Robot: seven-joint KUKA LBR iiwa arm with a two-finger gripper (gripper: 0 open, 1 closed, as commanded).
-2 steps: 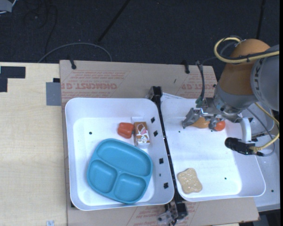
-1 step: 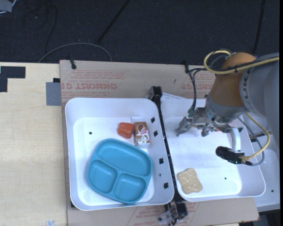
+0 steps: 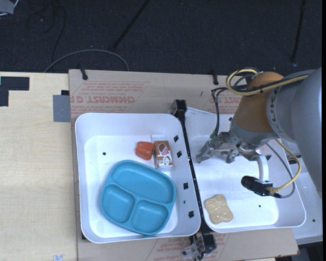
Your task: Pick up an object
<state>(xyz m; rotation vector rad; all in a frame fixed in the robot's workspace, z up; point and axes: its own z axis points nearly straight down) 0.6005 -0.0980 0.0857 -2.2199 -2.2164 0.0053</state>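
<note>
Objects for picking lie in two white bins set side by side on the table (image 3: 27, 162). Right bin (image 3: 293, 216): a pale tan, flat, lumpy-edged piece (image 3: 219, 209) rests on the floor near the front left corner, apart from the arm. Left bin (image 3: 89, 145): a blue three-compartment tray (image 3: 137, 196) lies tilted across the front half; just behind it sit a small orange-red block (image 3: 144, 150) and, touching or nearly touching its right side, a small brown-and-white carton (image 3: 163, 154) standing close to the divider between the bins. End effector (image 3: 216, 150): low over the rear left part of the right bin, its metal fingers spread apart and pointing toward the divider, with nothing seen between them. Arm (image 3: 293, 107): grey, with an orange band above the wrist, entering from the right; black and yellow cables loop around the wrist. Cardboard sheet (image 3: 125, 91) underlies both bins.
</note>
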